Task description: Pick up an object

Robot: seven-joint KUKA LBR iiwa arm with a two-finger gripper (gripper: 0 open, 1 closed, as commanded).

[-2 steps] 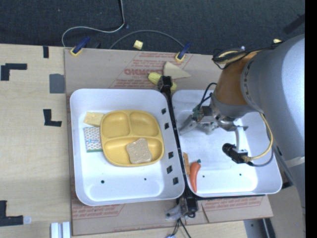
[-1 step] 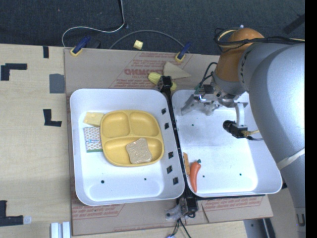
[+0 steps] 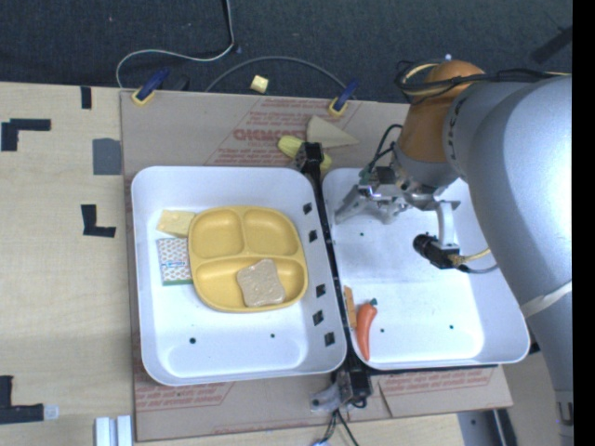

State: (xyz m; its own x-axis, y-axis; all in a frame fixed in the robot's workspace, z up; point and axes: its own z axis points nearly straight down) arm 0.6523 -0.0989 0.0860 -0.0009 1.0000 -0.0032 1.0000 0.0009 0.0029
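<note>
A: We record 2 white bins on the bench. Where does the arm stand?

B: We see the arm (image 3: 516, 184) entering from the right, with its orange band (image 3: 429, 119) above the far edge of the right bin (image 3: 418, 337). The gripper (image 3: 372, 203) hangs over the far left part of that bin, near the divider between the 2 bins.

A: Jaw condition?

B: We cannot tell. The metal parts at the wrist are too small and too cluttered for us to read them as apart or together, and we see no item between them.

A: Location of the pickable item in the right bin?

B: We note 1 orange carrot-shaped toy (image 3: 364, 328) lying against the left wall of the right bin, toward its near left corner, well apart from the gripper.

A: Contents of the left bin (image 3: 232, 360)?

B: We list 1 yellow divided plate (image 3: 246, 249) near the bin's centre, with 1 tan bread slice (image 3: 261, 283) in its near right compartment. 1 pale yellow wedge (image 3: 175, 222) and 1 patterned packet (image 3: 173, 259) lie just beside the plate's left edge, toward the left wall.
</note>
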